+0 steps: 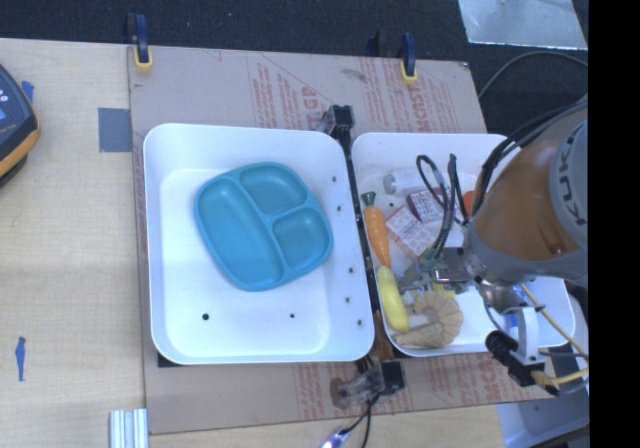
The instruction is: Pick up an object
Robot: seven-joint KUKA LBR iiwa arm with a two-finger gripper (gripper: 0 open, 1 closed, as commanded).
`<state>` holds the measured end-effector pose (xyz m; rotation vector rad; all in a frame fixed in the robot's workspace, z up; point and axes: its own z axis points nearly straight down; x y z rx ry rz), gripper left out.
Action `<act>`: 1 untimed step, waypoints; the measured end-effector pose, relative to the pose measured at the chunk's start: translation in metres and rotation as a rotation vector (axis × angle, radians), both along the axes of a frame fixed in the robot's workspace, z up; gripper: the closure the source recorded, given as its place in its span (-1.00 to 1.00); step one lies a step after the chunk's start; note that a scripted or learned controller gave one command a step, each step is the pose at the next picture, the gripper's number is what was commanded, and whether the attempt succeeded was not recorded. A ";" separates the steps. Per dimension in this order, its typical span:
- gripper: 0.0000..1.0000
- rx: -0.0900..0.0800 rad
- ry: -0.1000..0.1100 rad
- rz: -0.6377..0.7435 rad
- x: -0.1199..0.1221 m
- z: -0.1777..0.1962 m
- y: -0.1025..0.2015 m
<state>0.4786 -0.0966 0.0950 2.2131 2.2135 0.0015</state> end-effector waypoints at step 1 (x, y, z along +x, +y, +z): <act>-1.00 0.008 0.007 0.003 0.050 0.000 -0.001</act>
